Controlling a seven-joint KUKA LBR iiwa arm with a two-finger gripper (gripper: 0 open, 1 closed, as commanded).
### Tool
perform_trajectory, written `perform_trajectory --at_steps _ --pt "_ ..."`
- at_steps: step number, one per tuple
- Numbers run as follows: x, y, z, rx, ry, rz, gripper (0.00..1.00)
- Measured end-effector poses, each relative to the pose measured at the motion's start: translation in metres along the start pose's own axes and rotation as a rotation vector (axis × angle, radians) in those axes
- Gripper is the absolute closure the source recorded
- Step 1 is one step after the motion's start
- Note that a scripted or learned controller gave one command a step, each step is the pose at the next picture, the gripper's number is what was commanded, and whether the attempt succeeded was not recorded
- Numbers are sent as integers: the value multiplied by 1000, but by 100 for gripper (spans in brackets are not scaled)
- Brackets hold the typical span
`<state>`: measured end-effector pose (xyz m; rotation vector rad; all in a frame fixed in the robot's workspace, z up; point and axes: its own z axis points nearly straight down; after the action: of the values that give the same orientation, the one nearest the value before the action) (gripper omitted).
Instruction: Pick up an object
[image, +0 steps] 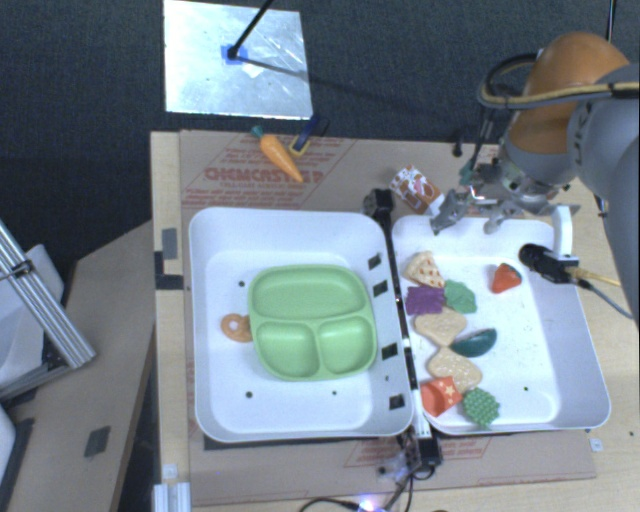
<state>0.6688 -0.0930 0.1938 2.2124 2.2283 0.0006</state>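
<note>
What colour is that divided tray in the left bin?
Light green tray, seen clearly in the camera view.

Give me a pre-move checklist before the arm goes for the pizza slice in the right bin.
1. Gripper carries nothing: ok, no item seen between its tips.
2. Gripper above right bin: ok, it hangs over the bin's far rim.
3. Pizza slice reachable from above: ok, nothing lies on it.
4. Room around the slice: not ok, the purple piece touches its near edge.
5. Wrapped candy out of the way: ok, it lies outside the bin on the bench.
6. Jaws wide enough: cannot tell.
</note>
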Motion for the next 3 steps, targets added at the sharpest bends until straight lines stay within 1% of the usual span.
perform_trajectory --at_steps 1,2,3 --pt "6 -4 60 3 1 0 0" --pt "7 -3 111 2 1 0 0" --pt "6 -2 98 -3 1 -1 100"
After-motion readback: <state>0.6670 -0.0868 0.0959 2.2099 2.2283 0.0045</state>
